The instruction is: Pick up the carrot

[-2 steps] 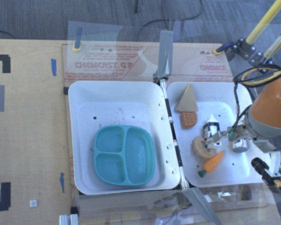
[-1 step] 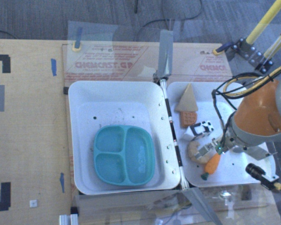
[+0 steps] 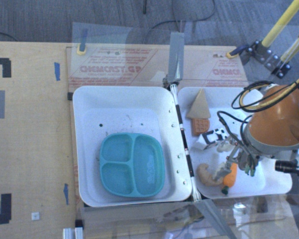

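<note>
Nearest the lens, along the front rim of the right bin: an orange carrot, standing roughly on end between the fingers of the gripper, jaws apparently closed on its upper part, though wires and glare blur the contact. Just left of the jaws, touching or nearly touching the carrot: a pale tan lump, perhaps a toy food piece, too blurred to name. Further left and behind the jaws: a small reddish-brown waffle-like square, and behind that a beige wedge with its tip pointing to the bin's rear wall. Directly behind the jaws, close by: a small black-and-white object, details unclear. Above and right of the jaws: the arm's orange band, ringed by looping black cables. Well to the left of the jaws, across the divider, in the left bin: a teal three-compartment plate, lying flat near the front.
</note>
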`<state>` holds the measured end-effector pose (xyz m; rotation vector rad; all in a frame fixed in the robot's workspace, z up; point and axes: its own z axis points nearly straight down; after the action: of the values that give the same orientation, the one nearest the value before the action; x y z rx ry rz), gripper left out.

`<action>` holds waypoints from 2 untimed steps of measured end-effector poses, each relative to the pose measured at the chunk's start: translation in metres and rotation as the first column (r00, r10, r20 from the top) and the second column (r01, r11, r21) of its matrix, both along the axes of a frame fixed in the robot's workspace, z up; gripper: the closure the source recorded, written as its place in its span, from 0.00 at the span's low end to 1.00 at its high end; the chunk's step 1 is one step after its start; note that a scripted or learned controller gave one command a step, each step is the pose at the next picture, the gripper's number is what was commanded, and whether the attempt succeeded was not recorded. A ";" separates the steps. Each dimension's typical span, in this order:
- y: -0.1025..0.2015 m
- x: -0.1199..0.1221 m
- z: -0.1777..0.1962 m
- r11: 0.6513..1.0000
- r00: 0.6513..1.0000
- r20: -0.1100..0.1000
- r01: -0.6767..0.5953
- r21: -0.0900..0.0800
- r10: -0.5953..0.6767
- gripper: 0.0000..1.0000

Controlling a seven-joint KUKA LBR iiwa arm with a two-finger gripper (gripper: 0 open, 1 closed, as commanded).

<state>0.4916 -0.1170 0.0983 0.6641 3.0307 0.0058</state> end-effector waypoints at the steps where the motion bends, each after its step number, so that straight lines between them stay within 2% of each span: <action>1: -0.001 -0.002 0.008 1.000 1.000 -0.005 0.005 0.004 -0.005 1.00; 2: 0.017 -0.009 -0.009 0.931 0.930 -0.026 0.366 0.004 -0.366 1.00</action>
<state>0.4826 -0.1000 0.0898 1.2273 2.8774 -0.0003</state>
